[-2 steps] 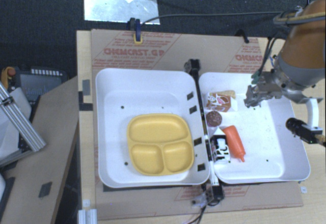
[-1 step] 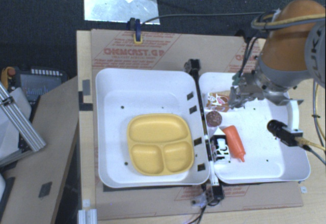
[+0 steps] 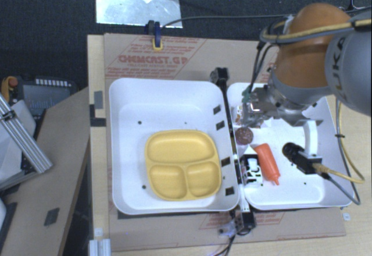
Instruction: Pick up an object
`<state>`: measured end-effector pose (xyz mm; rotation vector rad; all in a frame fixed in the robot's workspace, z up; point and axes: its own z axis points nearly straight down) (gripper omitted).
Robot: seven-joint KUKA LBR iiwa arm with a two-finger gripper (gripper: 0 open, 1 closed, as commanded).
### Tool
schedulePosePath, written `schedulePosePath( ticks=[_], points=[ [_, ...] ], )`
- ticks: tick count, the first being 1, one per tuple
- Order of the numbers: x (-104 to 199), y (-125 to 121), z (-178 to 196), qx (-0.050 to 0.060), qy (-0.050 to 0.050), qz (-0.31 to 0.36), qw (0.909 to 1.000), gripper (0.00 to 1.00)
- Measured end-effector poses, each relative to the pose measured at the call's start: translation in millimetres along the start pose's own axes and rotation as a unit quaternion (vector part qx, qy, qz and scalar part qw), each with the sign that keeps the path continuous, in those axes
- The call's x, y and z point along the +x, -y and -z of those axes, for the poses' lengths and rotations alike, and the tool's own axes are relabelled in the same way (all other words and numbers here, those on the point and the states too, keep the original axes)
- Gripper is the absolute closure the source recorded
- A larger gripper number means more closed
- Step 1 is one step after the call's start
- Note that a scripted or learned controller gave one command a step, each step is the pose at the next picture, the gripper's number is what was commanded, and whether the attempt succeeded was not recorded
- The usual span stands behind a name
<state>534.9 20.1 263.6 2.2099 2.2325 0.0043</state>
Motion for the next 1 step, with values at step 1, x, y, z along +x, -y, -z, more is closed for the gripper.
schedulePosePath(
  ticks=[1],
  points=[
    [59.0,16.1,-18.8,0.001,0.000,0.000,1.0000,1.00]
  ],
)
